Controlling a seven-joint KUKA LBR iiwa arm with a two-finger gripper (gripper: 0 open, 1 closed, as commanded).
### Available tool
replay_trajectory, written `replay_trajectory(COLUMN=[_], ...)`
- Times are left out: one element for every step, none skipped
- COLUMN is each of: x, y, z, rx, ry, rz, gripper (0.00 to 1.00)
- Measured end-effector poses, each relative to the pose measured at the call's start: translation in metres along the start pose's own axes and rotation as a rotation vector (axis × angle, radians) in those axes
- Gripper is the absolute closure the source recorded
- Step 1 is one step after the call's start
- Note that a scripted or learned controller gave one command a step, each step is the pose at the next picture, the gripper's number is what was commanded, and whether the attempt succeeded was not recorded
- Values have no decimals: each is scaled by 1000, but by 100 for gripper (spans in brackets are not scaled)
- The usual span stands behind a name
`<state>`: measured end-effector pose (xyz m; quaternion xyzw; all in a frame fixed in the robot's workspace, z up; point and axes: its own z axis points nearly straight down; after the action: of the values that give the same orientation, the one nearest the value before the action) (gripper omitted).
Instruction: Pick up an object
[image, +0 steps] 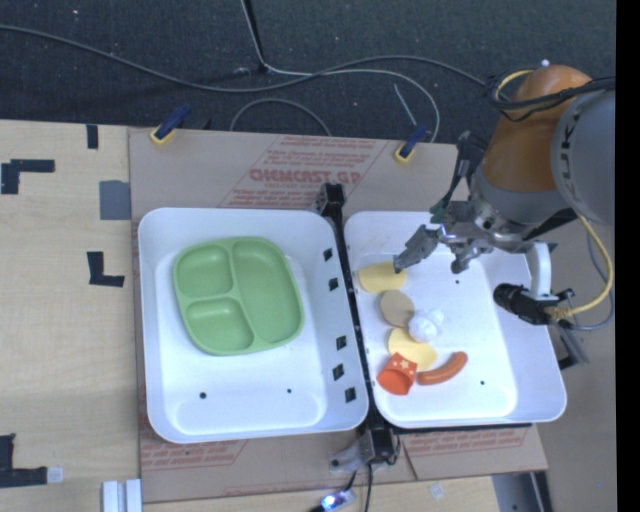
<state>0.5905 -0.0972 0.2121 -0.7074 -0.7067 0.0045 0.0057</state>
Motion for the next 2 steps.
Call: replay_trajectory(x=[0, -5], y=[3, 2], z=[-7, 57], rx=[-13, -7], ry=[-1, -2], rz=[-3, -2], gripper=[0, 0])
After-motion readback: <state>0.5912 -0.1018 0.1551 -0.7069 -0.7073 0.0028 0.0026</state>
